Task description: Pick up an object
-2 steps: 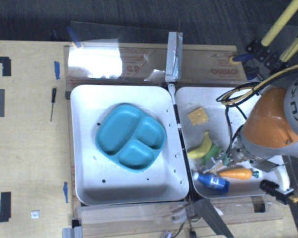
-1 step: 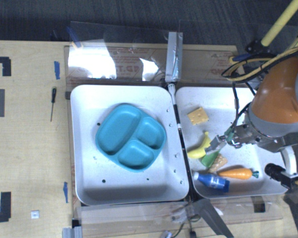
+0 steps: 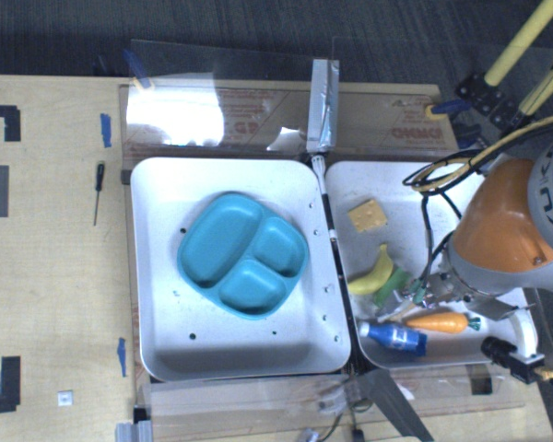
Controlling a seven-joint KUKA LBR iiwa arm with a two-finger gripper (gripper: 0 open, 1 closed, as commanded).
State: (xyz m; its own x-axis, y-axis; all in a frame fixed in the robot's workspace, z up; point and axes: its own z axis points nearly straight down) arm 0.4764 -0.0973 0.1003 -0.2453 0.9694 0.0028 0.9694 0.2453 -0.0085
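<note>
In the right bin [image 3: 401, 187] lie a tan square cracker [image 3: 367, 215], a yellow banana [image 3: 375, 273], a small green piece [image 3: 394, 281], an orange carrot [image 3: 437, 321] and a blue can [image 3: 397, 338]. The arm comes in from the right, and its orange band [image 3: 502, 219] hangs over the bin's right side. My gripper [image 3: 421, 295] is low in the bin, just above the carrot and right of the banana and the green piece. The wrist hides its tips.
The left bin [image 3: 157, 201] holds a blue divided plate [image 3: 243, 253]. Black cables [image 3: 442, 178] loop over the right bin's far corner. A metal divider [image 3: 321, 104] stands behind the two bins. Yellow poles [image 3: 530, 30] cross the top right.
</note>
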